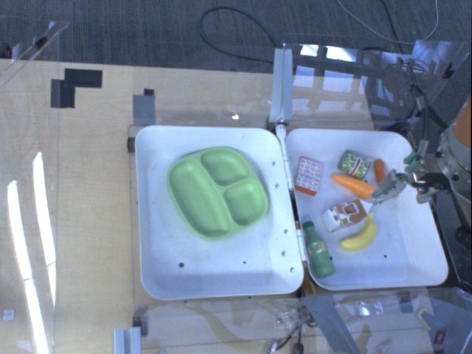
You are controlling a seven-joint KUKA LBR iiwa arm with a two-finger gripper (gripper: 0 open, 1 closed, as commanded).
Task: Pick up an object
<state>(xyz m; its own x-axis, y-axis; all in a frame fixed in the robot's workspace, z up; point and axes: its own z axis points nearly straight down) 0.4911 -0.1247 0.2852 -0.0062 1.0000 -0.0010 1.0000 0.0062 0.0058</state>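
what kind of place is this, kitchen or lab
Most likely a robotics lab bench, not a kitchen: two white bins, the left bin and right bin, sit under a fixed camera, loose cables trail on the floor, and the food, like the banana, looks like toys.

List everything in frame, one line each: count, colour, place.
bins: 2, white, side by side on the bench
divided plate: 1, green, in left bin
banana: 1, yellow, right bin, near side
carrot: 1, orange, right bin, middle
bottle: 1, green, right bin, near left corner
carton: 1, white and brown, beside the banana
red-and-white box: 1, right bin, left side
green packet: 1, right bin, far side
red item: 1, beside the packet
gripper: 1, grey, over the right bin by the carrot tip
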